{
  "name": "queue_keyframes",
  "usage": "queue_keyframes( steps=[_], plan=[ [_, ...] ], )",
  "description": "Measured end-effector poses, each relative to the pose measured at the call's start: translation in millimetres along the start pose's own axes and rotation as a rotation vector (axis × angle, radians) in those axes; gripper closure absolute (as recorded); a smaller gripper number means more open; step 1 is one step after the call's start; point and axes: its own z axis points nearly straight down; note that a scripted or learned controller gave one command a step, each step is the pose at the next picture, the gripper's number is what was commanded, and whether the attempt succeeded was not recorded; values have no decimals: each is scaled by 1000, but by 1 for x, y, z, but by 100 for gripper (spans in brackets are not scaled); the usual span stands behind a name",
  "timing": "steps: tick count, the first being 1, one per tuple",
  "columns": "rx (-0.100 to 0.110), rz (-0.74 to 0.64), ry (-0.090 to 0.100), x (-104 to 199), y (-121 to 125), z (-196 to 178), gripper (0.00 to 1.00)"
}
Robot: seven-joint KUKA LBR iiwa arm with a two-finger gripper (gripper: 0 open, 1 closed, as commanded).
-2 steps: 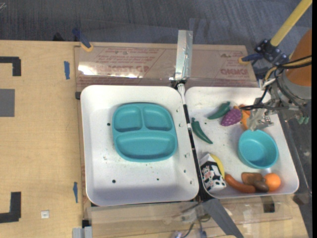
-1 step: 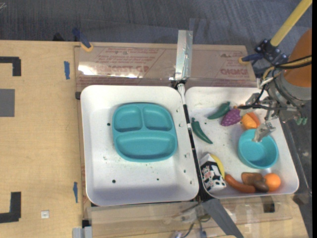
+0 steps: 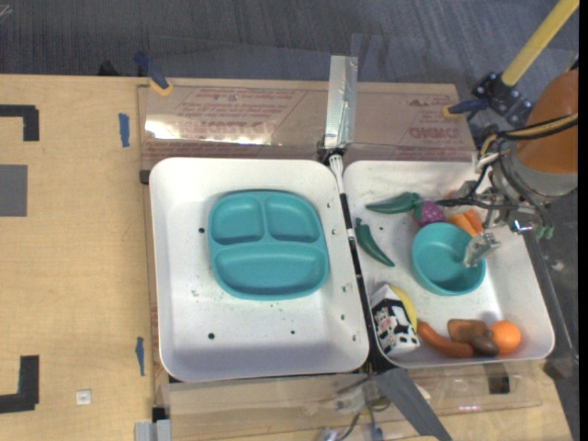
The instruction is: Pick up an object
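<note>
**Arm Over a Crowded Right Bin**

While the left bin (image 3: 175,274) carried just a teal divided plate (image 3: 268,244) near its middle, with bare white floor all around it out to the rims, the right bin (image 3: 528,288) was far more cluttered. A teal bowl (image 3: 445,259) sat in its centre-right part. Behind the bowl, toward the far wall, lay a green pepper (image 3: 395,204), a purple piece (image 3: 429,213) and an orange carrot (image 3: 467,220), packed close together. A second green pod (image 3: 371,243) lay near the divider between the bins, apart from the bowl. Along the near rim sat a black-and-white cow-print toy (image 3: 393,322) in the left corner, then a red sausage (image 3: 438,338), a brown piece (image 3: 470,332) and an orange (image 3: 505,336), touching one another in a row.

The gripper (image 3: 478,246) hung at the bowl's right rim, reaching in from the right wall of the bin, with the arm's orange band (image 3: 556,127) above it. Whether the fingers were apart or together could not be told, and nothing was seen between them. The widest free floor in this bin lay between the bowl and the divider. The wooden table (image 3: 64,246) stretched open to the left.
</note>
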Motion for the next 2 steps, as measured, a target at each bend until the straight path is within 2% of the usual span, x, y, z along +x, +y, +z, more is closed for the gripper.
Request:
queue_keyframes(
  steps=[1,2],
  plan=[
    [3,-1,-11,-3,0,-14,100],
    [-4,-2,-3,-2,3,-12,0]
  ],
)
